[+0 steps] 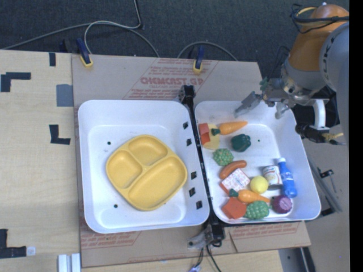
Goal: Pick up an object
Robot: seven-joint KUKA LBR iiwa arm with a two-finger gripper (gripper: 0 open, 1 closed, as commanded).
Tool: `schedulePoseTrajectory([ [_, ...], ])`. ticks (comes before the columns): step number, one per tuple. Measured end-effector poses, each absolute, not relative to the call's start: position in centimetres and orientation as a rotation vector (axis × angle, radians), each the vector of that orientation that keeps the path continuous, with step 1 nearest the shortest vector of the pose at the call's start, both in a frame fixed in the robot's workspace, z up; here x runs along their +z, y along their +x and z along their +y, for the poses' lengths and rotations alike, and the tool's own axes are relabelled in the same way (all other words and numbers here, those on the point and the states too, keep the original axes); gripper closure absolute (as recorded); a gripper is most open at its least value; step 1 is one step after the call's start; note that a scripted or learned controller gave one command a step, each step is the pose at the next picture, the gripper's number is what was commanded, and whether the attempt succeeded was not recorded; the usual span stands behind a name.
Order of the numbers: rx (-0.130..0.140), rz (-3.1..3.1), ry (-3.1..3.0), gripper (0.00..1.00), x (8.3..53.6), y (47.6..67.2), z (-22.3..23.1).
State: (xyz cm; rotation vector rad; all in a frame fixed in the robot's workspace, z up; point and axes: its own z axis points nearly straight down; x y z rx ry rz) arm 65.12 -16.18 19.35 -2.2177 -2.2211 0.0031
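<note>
So the gripper (262, 102) is hanging over the far edge of the right bin (300, 169), up near its top right corner. Its two fingers are spread apart with nothing between them, one finger (247, 103) pointing out left and the other (279, 111) sitting closer to the wrist. The arm (317, 44) comes in from the right, orange band and all.

All the pickable stuff is in that right bin, and none of it touches the gripper. Closest is the carrot (232, 127), lying roughly flat just below and a bit left of the left finger. Beside its left end there's a red block (204, 133) sitting on something pale yellow. Right under the carrot is a dark green pepper (240, 143), then a bit of broccoli (223, 156) and a sausage (233, 168) further down.

The rest is piled toward the near end, well apart from the gripper: a red and white packet (236, 181), a lemon (259, 185), a small can (272, 175), a blue bottle (286, 178), another carrot (252, 196), a red wedge (234, 208), a second broccoli (257, 210) and a purple onion-looking thing (282, 203).

The left bin (91, 152) has a yellow divided plate (147, 172) sitting in the middle.
</note>
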Motion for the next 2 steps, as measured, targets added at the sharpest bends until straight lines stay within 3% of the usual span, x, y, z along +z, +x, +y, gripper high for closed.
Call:
schedulePoseTrajectory([
  [1, 0.004, -2.223, -2.220, 0.00, 9.71, 66.42, -11.02],
  [2, 0.018, -2.210, -2.213, 1.00, 10.22, 66.07, -10.92],
])
